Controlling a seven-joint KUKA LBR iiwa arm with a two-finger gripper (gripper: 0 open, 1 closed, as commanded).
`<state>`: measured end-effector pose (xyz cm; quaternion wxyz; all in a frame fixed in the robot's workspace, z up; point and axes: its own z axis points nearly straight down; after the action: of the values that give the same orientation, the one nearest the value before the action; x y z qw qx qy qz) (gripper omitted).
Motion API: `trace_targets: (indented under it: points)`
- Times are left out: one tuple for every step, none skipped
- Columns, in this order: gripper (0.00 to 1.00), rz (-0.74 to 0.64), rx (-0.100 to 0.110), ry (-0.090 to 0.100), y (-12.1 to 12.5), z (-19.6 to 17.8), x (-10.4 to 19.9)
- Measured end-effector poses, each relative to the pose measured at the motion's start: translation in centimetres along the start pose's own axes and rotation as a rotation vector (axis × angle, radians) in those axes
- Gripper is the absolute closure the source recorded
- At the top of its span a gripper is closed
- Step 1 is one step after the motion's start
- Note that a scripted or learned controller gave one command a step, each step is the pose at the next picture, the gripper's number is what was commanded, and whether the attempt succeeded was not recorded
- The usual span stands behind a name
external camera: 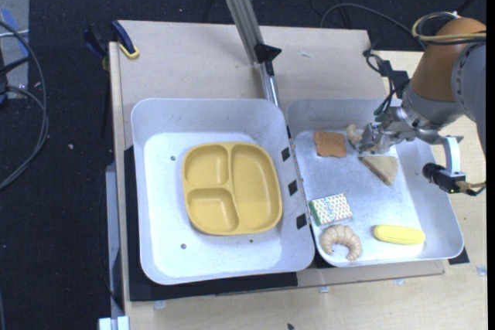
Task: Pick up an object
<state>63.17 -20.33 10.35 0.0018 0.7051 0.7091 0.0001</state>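
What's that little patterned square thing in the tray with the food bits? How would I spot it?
Look in the right-hand white bin, along its left side near the divide. The small flat packet lies just above the curled croissant. It alone has green-and-white print; its neighbours are plain tan or yellow.

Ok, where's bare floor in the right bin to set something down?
Right bin: bare middle strip between the sandwich wedge above and the corn cob below, right of the green packet. Crowded along the top, where the gripper sits by the brown slice.
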Motion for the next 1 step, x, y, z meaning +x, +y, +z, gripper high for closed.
trace_targets:
  points:
    - [1.00, 0.003, -0.003, 0.000, -0.48, -6.12, 0.33]
